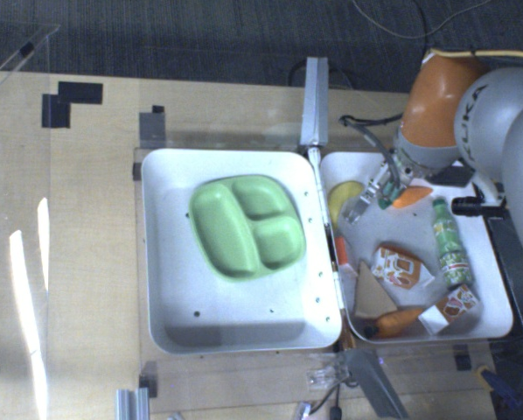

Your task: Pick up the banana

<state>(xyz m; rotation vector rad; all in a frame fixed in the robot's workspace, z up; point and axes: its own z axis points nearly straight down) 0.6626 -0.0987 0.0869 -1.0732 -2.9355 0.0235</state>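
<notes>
- You have the table (78, 261) carrying two white bins side by side: the left bin (170, 322) and the right bin (498, 318).
- Your arm (471, 112), grey with an orange band, reaches in from the right over the right bin's far side.
- In the left bin you see a green divided plate (247, 224), lying alone near the middle.
- Your pincer (373, 192) hangs over the right bin's far left part; you cannot tell how its jaws stand.
- The banana (344, 197), a yellow shape, lies in the right bin's far left corner, just beside the pincer.
- A green bottle (447, 241) lies near the right wall.
- A brown snack packet (400, 268) lies mid-bin.
- A carrot (400, 321) lies at the near edge.
</notes>
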